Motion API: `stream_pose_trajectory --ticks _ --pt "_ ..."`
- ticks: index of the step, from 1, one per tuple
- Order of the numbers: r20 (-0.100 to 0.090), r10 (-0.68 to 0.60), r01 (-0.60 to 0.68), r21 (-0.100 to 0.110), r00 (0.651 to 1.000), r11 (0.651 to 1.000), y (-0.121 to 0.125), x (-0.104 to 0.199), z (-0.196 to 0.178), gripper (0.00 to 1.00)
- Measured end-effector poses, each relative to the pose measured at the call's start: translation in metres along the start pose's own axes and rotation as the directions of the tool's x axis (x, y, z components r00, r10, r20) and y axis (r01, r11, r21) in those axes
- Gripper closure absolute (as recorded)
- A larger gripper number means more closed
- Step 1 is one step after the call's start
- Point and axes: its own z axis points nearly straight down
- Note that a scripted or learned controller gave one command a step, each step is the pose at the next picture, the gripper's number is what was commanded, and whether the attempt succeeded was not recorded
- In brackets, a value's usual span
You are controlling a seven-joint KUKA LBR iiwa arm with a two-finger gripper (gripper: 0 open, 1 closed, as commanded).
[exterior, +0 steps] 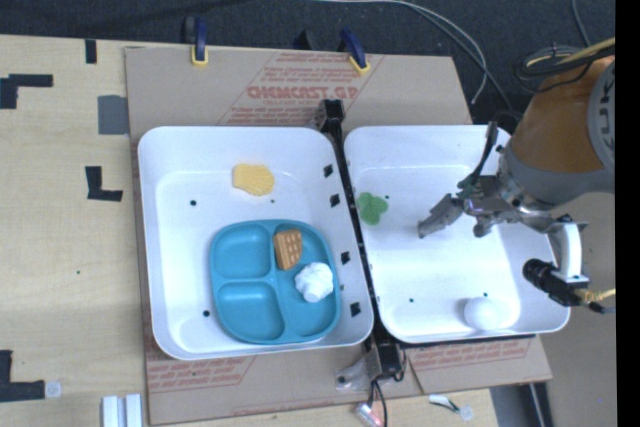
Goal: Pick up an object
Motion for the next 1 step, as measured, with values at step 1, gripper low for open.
stream_pose_trajectory --ticks 1 --pt "-0.002 -0.006 0.006 -0.004 1.0 1.0 -0.0364 0.0807 -0.043 0.0"
